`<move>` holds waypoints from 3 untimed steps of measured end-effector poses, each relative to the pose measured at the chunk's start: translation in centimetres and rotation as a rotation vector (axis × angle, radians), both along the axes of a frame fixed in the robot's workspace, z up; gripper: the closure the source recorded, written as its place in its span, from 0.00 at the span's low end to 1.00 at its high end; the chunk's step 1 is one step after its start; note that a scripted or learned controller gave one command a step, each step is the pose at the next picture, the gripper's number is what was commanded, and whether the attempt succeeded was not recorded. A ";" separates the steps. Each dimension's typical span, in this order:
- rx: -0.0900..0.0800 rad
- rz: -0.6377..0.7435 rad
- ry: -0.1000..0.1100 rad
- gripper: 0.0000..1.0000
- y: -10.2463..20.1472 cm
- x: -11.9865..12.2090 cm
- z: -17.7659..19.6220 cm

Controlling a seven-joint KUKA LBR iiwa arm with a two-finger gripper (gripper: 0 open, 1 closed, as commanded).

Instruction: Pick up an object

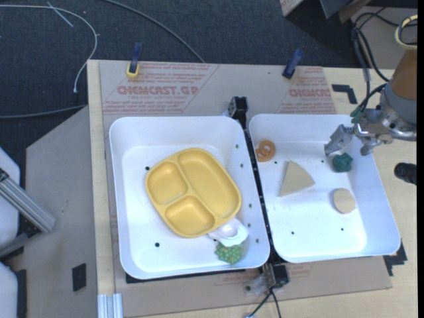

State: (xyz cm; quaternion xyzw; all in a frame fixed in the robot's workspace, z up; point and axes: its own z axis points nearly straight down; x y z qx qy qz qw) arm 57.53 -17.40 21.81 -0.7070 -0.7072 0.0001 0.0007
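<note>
The grey arm with its orange band reached in from the right, and its two-finger gripper point(351, 144) hung over the upper right part of the right-hand shallow white bin point(318, 240). Whether the gripper was released or clenched could not be told from above. A small dark green lumpy object point(342, 162) lay on the bin floor just below the gripper, close to it, though contact could not be made out. In the same bin sat a small orange ring-shaped piece point(265, 150) near the upper left corner, a tan wedge-shaped piece point(295, 178) towards the middle, and a pale beige rounded piece point(344, 201) to the right of the wedge and below the green object. The left-hand shallow white bin point(132, 144) held a yellow plastic tray with three compartments point(193, 191); at its lower edge lay a small white cup-like item point(229, 231) and, touching that, a speckled green clump point(230, 251). The worktop was a brown cardboard sheet point(106, 197) printed in red with "CHEMCAST GP" point(158, 90) above the left bin, and similar lettering above the right bin was too faint to read fully. Two blue clamps point(135, 57) gripped the sheet's far edge.
</note>
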 end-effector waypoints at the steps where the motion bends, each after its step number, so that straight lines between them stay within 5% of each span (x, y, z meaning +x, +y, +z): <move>1: 0.002 -0.001 0.007 0.00 0.2 -0.5 -6.3; 2: 0.002 -0.001 0.006 0.00 0.7 -1.4 -11.7; 3: 0.003 0.000 -0.002 0.00 0.8 -1.2 -12.9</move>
